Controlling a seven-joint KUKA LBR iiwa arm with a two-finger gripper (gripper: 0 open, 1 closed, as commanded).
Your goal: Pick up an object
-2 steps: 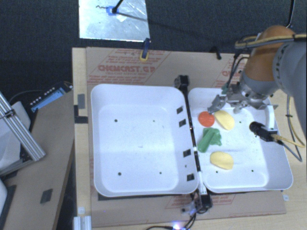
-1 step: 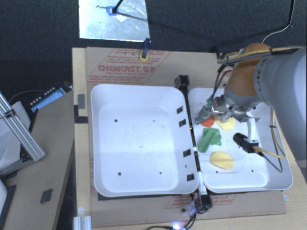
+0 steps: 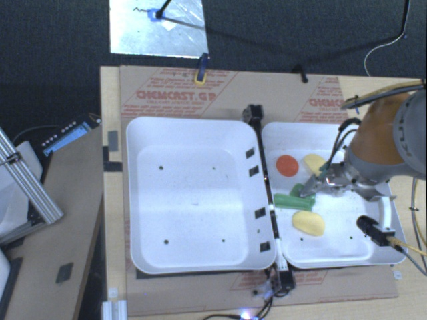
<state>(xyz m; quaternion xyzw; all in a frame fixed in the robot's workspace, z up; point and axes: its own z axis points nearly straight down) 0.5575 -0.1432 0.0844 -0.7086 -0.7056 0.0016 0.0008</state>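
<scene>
Cardboard-lined worktop (image 3: 173, 89), two white bins. Right bin (image 3: 347, 249) holds the green block (image 3: 292, 201), with the tool (image 3: 308, 189) down at its upper end, grip impossible to tell. Orange disc (image 3: 287, 165) above the block, yellow lump (image 3: 309, 223) below.

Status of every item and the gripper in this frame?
Gripper: low in the right bin, over the green block.
Green block: lying flat, right bin.
Orange disc: flat, right bin, untouched.
Yellow piece near arm: resting, partly hidden.
Yellow piece in front: resting, free.
Right bin: holds all four.
</scene>
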